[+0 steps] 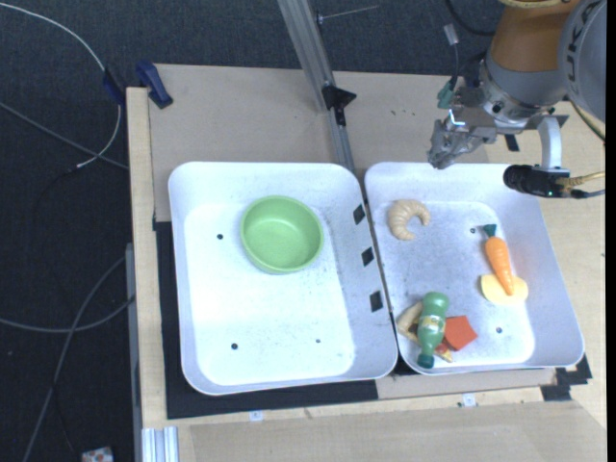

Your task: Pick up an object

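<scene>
Hung over the far rim of the right bin (568, 316), gripper (445, 154) pointing down, nothing between the fingers. Looked pinched close together, tips nearly meeting, but too small to call for sure. Nothing picked yet, by the look of it.

Closest candidate: croissant (408, 218), lying alone nr the bin's far-left corner, just below and left of the gripper. Further off along the right side: carrot (498, 256), touching a yellow piece (502, 289). Packed into the near-left corner: green bottle (432, 320), red block (460, 332) and a couple of small bits, all touching.

Best bet, probably: croissant. Free on all sides, so room for both fingers. Would need jaws opened wide first, then straddled across the narrow middle of the curve, not the tips. Straight descent, no dragging. Corner pile riskier, likely to nudge neighbours or jam against the bin wall.

Left bin (192, 258): green bowl (281, 233) only, far-centre. Both bins white, shallow, speckled, sat on a tan bench (250, 104) over dark carpet (58, 210). Metal pole (306, 41) slanting up between bins; loose cables on the floor at left.
</scene>
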